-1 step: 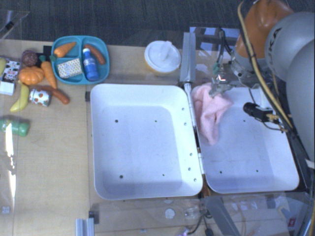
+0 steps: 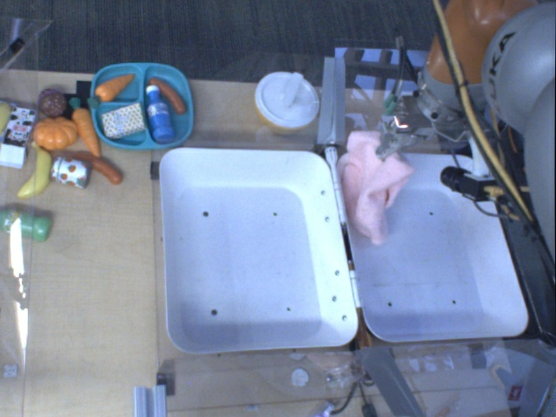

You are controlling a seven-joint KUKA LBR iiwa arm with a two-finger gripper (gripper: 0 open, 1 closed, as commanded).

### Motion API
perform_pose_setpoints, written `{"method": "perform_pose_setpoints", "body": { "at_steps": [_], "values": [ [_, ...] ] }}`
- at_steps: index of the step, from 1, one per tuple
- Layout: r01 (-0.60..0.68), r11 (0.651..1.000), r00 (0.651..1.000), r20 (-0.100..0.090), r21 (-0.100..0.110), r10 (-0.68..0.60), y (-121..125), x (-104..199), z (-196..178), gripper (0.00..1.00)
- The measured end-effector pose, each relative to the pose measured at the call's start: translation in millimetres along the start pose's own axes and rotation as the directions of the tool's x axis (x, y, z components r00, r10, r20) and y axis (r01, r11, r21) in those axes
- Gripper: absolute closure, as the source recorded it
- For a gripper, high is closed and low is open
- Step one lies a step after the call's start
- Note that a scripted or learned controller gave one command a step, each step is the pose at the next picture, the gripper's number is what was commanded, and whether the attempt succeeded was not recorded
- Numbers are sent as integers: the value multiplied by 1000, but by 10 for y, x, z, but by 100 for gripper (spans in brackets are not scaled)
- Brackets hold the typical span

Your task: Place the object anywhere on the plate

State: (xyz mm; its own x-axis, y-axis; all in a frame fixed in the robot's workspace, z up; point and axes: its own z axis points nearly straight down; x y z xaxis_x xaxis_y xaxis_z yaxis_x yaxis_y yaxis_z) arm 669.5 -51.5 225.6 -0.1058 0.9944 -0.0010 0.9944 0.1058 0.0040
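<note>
A crumpled pink cloth [image 2: 372,189] hangs over the upper left corner of the right bin [image 2: 443,268], draping down along the seam between the two bins. Its top is bunched between the fingers of my gripper [image 2: 387,142], which is shut on it and reaches in from the right. The plate [image 2: 130,68] is a teal divided dish at the far left of the bench, beyond the left bin [image 2: 243,250]. It holds a toy carrot, a blue bottle, a sausage and a cracker.
A white lidded bowl [image 2: 287,100] with a yellow rim stands behind the left bin. Toy foods lie left of the plate: a pumpkin [image 2: 55,133], a banana [image 2: 35,176], a small can [image 2: 69,172]. Cables and the arm crowd the right bin's far right.
</note>
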Motion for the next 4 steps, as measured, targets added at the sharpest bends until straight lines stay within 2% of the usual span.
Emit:
{"method": "perform_pose_setpoints", "body": {
  "at_steps": [1,2,3,4],
  "values": [
    [394,919,919,-1,0,-394,33,531,92,100],
    [722,691,691,-1,-1,-722,-20,1004,118,100],
    [935,355,355,3,-4,-935,52,1527,149,100],
    [994,105,105,3,-4,-995,65,2041,45,100]
  ]
}}
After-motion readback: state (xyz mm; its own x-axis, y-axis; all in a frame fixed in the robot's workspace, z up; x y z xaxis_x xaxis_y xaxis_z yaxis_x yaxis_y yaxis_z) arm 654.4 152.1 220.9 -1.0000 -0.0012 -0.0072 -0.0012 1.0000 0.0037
